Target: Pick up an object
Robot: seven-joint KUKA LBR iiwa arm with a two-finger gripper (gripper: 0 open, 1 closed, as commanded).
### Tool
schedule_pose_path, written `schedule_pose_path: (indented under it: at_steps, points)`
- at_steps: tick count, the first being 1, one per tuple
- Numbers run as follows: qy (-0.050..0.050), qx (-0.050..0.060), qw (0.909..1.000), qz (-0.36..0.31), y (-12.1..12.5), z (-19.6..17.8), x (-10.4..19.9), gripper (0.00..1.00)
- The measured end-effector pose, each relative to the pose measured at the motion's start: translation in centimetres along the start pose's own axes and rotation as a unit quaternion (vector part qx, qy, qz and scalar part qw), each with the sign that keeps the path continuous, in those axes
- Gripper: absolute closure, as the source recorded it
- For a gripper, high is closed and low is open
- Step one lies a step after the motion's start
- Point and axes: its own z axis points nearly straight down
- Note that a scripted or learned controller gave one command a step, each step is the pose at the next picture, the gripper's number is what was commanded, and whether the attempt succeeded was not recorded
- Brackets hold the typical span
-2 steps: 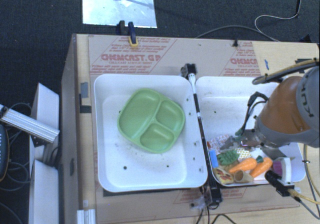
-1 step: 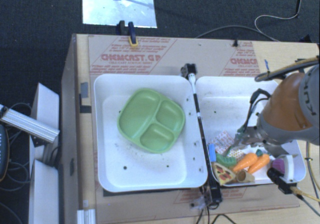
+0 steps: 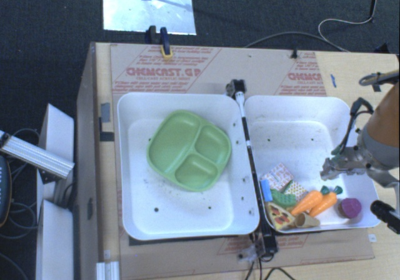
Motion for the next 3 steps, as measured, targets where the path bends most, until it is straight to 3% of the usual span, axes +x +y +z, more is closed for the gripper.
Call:
schedule_pose_path:
  at_steps: [1, 2, 3]
  points:
    - [0.001, 0.001, 1.0000, 0.000, 0.0, 0.0, 0.1, 0.00]
    - [0.001, -0.002, 1.0000, -0.001, 0.2, 7.6, 2.6, 0.00]
    - [-0.002, -0.001, 1.0000, 0.000, 0.0, 7.8, 7.9, 0.00]
